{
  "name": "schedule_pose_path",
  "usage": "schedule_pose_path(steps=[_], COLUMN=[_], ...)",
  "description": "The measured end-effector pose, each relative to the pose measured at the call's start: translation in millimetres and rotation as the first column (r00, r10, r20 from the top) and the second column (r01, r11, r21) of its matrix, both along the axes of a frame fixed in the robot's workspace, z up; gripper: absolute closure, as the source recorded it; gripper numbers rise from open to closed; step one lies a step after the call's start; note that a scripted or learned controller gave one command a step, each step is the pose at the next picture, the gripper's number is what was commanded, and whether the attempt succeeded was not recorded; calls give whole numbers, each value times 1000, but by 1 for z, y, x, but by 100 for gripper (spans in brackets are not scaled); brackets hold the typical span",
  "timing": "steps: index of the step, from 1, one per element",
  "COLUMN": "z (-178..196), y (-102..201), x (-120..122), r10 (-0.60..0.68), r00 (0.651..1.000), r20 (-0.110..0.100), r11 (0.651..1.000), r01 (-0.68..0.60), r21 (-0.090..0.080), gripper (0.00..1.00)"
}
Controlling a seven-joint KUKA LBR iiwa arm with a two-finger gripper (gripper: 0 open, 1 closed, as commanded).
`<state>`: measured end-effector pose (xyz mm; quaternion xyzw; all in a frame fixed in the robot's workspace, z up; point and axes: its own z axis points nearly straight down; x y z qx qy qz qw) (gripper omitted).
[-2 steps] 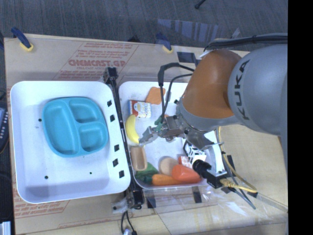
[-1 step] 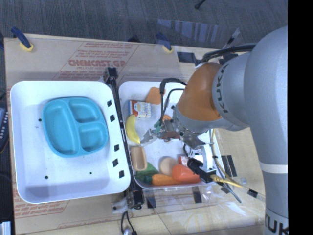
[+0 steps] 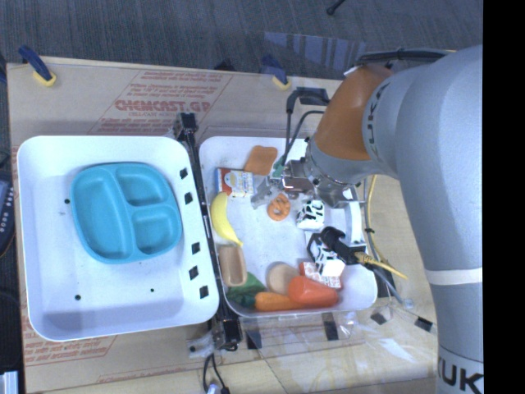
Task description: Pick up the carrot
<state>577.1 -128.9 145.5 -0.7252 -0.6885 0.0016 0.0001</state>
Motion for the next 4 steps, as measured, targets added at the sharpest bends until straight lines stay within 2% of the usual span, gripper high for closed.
schedule_pose_path(steps=[1,2,3,4], z=[47,46,165,197], y=[78,40,12,22], x=[-23,59,22,-73], r10=[124,35,190,546], r00=[992,999,982,837], r20=[1,1,12,4], r11=[992,999,982,838], r01=[-124,-35,-190,-546], r21=[4,0,-4,-1], gripper=[0,0,0,0])
